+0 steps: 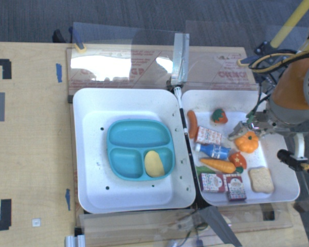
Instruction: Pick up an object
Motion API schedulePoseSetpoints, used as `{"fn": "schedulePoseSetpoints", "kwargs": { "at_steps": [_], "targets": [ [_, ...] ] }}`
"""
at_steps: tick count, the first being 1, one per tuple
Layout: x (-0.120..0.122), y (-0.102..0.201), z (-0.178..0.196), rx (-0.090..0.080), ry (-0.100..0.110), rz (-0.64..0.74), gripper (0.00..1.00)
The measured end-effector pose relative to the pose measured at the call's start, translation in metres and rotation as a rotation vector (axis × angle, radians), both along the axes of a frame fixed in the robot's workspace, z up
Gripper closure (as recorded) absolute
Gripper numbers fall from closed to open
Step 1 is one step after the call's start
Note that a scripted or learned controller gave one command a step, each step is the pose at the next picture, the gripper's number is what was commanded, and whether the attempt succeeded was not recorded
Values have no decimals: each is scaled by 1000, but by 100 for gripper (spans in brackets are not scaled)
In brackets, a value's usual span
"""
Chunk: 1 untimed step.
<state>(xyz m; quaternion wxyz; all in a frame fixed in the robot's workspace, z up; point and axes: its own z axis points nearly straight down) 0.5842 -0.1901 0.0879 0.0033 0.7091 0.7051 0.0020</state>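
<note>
Surface (25,138): light wood, bearing two white bins side by side.
Left bin (87,138): holds a blue divided tray (139,148) with a yellow potato-like piece (154,164) in its lower right compartment.
Right bin (285,187): crowded with toy food.
Gripper (242,131): low over the right bin; fingers' state cannot be told.
Orange toy pumpkin (248,143): just beside the gripper, apparently unlifted; the pick looks still undone.

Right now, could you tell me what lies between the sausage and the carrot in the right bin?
In the camera view, a small printed carton and a blue can lie between the sausage and the carrot.
</note>
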Motion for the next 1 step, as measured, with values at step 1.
{"fn": "schedulePoseSetpoints", "kwargs": {
  "at_steps": [1],
  "targets": [
    [-49,-14,92,0,-1,-157,0]
  ]
}}
